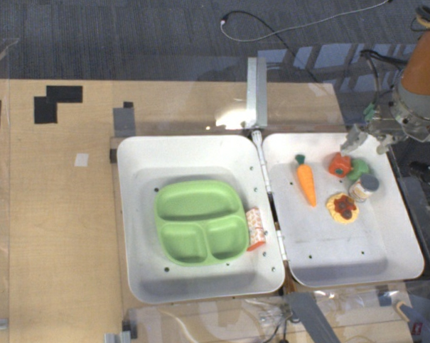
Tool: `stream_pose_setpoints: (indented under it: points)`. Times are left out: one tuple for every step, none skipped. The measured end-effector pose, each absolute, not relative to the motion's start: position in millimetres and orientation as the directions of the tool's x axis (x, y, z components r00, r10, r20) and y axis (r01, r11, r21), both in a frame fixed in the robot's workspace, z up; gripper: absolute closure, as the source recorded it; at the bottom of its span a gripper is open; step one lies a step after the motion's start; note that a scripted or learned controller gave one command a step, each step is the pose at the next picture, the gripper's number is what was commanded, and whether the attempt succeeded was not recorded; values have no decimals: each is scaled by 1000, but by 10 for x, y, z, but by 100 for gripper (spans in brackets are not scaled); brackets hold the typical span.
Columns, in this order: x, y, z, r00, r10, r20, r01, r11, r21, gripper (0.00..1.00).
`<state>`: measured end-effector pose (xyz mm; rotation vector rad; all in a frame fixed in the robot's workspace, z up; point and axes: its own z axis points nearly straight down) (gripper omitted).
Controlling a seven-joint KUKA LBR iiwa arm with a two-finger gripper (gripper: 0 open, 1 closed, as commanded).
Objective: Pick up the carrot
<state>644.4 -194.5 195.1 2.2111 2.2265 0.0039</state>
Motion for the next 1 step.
stream_pose_setpoints:
  points:
    - [6541,-1619,1971,267,964,0,964,-267,5,0]
